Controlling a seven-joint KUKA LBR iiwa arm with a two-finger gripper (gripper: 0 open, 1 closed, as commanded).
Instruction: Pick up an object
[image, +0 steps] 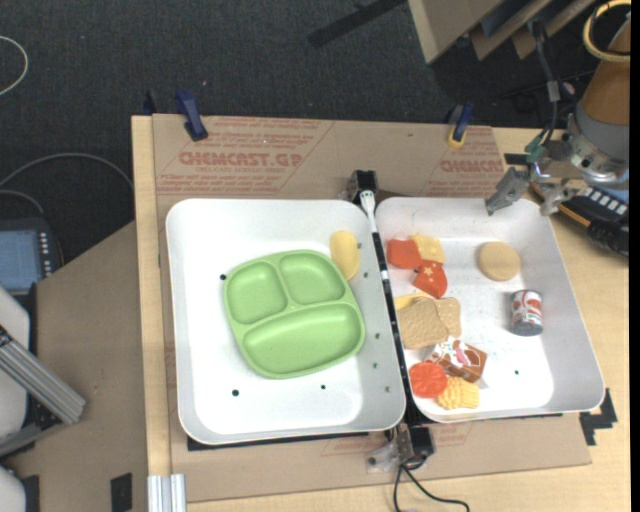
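Left bin (190, 300): green tray (292, 312), yellow piece (345, 253) at its corner. Right bin (570, 350): bread slice (424, 322), round cookie (498, 261), can (526, 310), crowded toy food. My end effector (525, 185) over far rim, fingers spread, holding nothing.

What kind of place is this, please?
Probably a robotics lab bench: two white bins clamped onto a board, toy food such as a small can, and a robot gripper above.

Divided plate (292, 313) in left bin (190, 300); can (526, 310) in right bin (565, 330).
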